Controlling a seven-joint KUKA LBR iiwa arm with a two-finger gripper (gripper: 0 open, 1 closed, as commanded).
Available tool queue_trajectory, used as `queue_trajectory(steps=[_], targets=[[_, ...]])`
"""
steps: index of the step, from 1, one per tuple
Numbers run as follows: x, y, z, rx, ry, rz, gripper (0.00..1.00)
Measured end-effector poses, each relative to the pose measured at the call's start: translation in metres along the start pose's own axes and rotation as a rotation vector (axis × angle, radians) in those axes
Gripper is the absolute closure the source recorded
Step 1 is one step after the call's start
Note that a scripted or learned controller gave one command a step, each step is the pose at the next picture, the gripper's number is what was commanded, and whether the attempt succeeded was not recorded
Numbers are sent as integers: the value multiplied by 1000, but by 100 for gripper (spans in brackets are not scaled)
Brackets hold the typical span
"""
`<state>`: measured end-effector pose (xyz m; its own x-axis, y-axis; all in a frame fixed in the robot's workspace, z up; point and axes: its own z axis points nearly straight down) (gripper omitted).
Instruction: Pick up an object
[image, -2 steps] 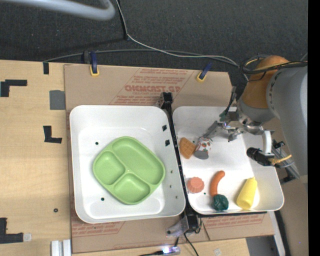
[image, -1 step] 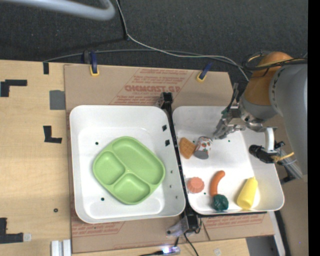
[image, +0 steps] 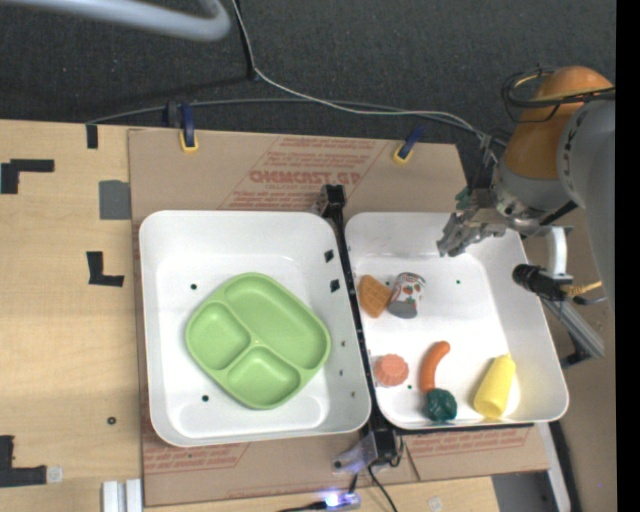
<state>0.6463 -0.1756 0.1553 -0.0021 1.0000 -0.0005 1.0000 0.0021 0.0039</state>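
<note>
The end effector (image: 452, 243) hovers over the right bin's (image: 520, 300) far corner (whether it is wide or narrow, I cannot tell), with the grey-and-white object (image: 406, 293) just below-left, untouched.

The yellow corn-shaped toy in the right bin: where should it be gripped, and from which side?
Grip the yellow corn-shaped toy across its narrow middle, coming straight down from above. It lies flat, its long axis running roughly toward the right white bin's front wall, with bare floor on both long sides, so closing across the short width looks safest.
</note>
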Motion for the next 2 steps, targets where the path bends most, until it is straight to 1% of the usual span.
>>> queue_trajectory(steps=[1,2], targets=[[4,3,-43,2,0,0,100],[4,5,-96,-1,-1,0,100]])
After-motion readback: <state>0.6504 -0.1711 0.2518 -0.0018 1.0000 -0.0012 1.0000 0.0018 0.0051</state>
